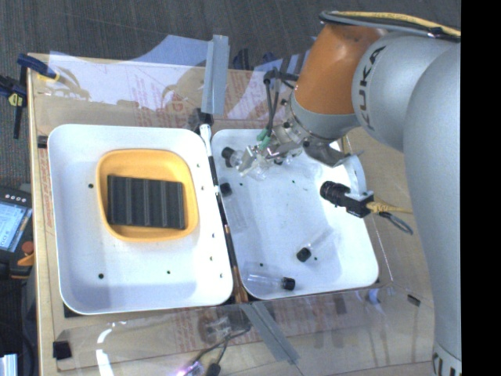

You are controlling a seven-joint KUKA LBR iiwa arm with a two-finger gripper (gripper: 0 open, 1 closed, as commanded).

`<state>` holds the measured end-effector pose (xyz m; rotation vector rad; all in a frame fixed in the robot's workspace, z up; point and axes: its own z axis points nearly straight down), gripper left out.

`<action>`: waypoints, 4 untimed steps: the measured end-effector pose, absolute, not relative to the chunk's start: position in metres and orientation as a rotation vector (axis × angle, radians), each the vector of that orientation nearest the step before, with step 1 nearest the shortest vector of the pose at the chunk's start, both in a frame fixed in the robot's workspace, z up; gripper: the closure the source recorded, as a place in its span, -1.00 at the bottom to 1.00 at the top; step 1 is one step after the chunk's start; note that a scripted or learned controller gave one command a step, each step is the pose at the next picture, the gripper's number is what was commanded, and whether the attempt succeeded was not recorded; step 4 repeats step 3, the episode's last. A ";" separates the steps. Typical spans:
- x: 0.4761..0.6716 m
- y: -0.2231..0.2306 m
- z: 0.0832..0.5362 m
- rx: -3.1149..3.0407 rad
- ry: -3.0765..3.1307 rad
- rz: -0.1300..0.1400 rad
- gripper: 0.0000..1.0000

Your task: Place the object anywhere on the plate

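Observation:
A yellow plate (141, 161) with a dark ridged centre lies in the left bin (78, 272). In the right bin (352, 265) lie clear vials with black caps: one (315, 244) at the lower middle and another (268, 281) by the front wall. A black-capped piece (228, 154) sits in the far left corner of that bin, and a small black bit (225, 188) lies close to the left wall. My gripper (260, 153) hangs low over the far left part of the right bin, just right of the black-capped piece. Whether it touches that piece is unclear.
The arm's grey body and orange band (337, 69) cover the far right of the right bin. A raised divider (218, 210) separates the two bins. A grey bar (214, 73) stands behind them on the bench.

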<state>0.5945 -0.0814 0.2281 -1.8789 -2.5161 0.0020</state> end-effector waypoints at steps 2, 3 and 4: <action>0.619 -0.056 0.191 -1.301 -2.856 0.003 -1.00; 0.628 -0.010 0.193 -1.159 -2.922 0.000 -1.00; 0.628 -0.010 0.193 -1.159 -2.922 0.000 -1.00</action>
